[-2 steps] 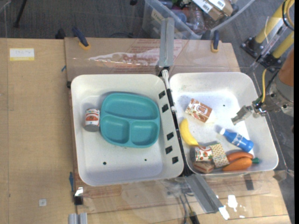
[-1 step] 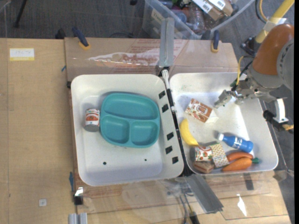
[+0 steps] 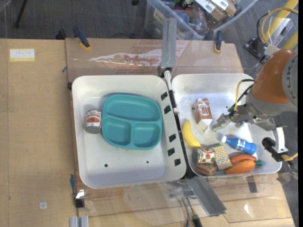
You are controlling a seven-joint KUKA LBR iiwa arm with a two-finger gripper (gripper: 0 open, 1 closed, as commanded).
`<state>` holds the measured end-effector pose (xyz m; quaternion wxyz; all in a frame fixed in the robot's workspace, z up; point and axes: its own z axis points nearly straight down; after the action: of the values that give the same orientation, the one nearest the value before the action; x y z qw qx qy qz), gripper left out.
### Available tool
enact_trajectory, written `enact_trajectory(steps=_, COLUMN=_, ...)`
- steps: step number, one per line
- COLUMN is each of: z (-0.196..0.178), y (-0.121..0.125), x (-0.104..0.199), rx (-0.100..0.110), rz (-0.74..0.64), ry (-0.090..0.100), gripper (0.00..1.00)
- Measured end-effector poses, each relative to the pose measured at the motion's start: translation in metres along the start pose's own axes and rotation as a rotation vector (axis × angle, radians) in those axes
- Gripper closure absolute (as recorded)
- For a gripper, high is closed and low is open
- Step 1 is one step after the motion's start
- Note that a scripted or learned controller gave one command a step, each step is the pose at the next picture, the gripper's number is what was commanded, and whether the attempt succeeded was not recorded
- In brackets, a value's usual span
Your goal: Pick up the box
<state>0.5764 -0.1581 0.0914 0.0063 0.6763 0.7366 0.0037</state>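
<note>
toward the far side of the right bin (image 3: 265, 170), a small brown-and-white box (image 3: 202, 111) is lying flat; the gripper (image 3: 221, 123) is hovering just beside it, fingers apart.

Teal divided plate (image 3: 131, 122) in white left bin (image 3: 85, 169). Red-and-white can (image 3: 93, 120) beside it. In right bin (image 3: 189, 86): yellow banana (image 3: 190, 135), brown-and-white box (image 3: 202, 111), blue bottle (image 3: 240, 144) with white cap, orange carrot (image 3: 242, 166). Tan wooden surface (image 3: 33, 126). Orange band on grey arm (image 3: 279, 77).
</note>
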Motion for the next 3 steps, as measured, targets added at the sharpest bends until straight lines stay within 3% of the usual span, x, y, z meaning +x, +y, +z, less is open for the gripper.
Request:
enact_trajectory(steps=1, z=0.0, y=-0.087, x=-0.009, rx=0.0, rz=-0.026, ry=-0.001, gripper=0.0)
enact_trajectory(steps=2, z=-0.011, y=-0.087, x=-0.013, rx=-0.006, rz=-0.02, ry=-0.006, gripper=1.0)
enact_trajectory(steps=3, z=-0.106, y=-0.043, x=0.033, rx=0.013, rz=0.094, ry=0.004, gripper=1.0)
